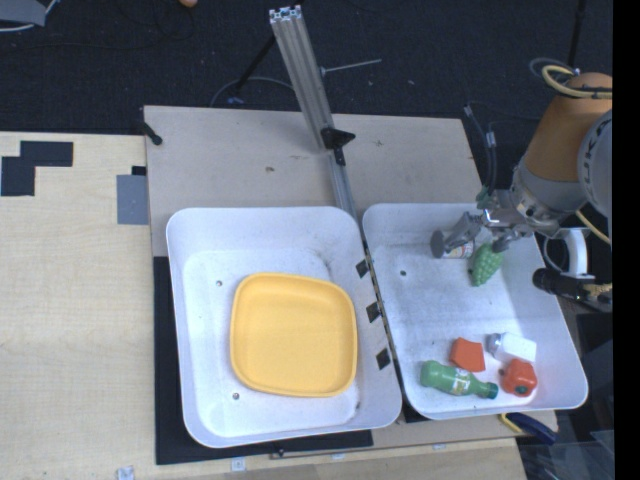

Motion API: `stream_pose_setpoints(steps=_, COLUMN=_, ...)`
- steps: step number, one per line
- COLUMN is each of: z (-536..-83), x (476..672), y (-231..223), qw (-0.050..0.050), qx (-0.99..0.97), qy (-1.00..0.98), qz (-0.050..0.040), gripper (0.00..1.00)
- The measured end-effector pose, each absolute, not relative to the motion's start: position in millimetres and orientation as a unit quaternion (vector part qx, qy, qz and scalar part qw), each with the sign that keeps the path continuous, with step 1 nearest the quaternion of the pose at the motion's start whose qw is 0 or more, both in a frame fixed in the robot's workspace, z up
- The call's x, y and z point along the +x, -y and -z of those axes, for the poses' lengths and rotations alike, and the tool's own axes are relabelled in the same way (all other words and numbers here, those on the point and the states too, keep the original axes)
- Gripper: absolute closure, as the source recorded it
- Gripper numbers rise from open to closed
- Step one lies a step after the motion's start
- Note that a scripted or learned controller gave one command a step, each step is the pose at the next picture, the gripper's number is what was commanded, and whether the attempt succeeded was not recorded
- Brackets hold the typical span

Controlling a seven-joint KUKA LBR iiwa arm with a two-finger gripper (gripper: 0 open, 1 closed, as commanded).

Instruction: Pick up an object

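My gripper (468, 244) hovers over the far part of the right bin (420, 298), reaching in from the right. Its fingers stand spread, so it is open; one grey finger (443, 241) points left. A green bumpy object (486, 265) lies just under the right-hand finger, touching or very close to it, and I cannot tell which. A small pale scrap (460, 252) sits between the fingers on the bin floor. Near the bin's front edge lie a green bottle (457, 379), an orange block (467, 354), a red-orange object (518, 376) and a white piece (512, 346).
The left bin (200, 238) holds a yellow square plate (294, 333). An aluminium post (310, 68) slants up from the bench behind the divider between the bins. Black clips (372, 308) line that divider. Cables and a white handle (570, 253) sit at the right.
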State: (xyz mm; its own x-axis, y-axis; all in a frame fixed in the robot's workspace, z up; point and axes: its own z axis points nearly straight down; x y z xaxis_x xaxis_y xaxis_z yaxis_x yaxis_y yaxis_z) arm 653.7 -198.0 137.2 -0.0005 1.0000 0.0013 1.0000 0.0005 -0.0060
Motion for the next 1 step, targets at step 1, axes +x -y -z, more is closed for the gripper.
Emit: stream_pose_setpoints(steps=1, z=-88.8, x=652.9, y=197.1, qw=0.002, qx=-0.707, qy=0.707, qz=-0.001, gripper=0.0)
